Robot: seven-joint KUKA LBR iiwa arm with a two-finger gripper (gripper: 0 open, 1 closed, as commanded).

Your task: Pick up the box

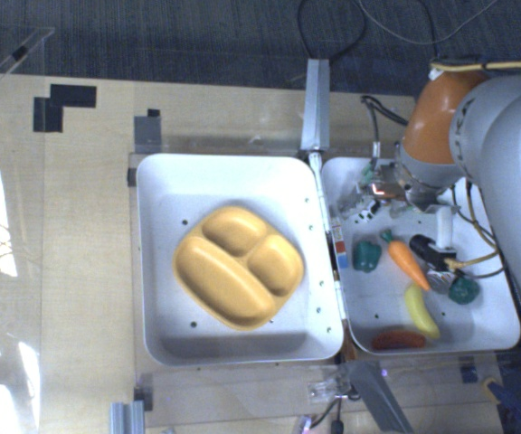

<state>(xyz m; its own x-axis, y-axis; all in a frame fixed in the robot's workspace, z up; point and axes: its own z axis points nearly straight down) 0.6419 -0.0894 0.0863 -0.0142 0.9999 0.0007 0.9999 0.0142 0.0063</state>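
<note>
Camera view: the hand (380, 191) of the grey arm hangs over the far end of the right white bin (505, 328); how wide it stands cannot be told.
What looks like the slim red-and-blue box (338, 245) lies against that bin's left wall.

No legible text, label, brand, number or sign on any item; the small red-and-blue patch on the divider (337, 247) between the bins is too blurred to read, and the black marks on the surface (61, 105) are plain shapes, not characters.
</note>
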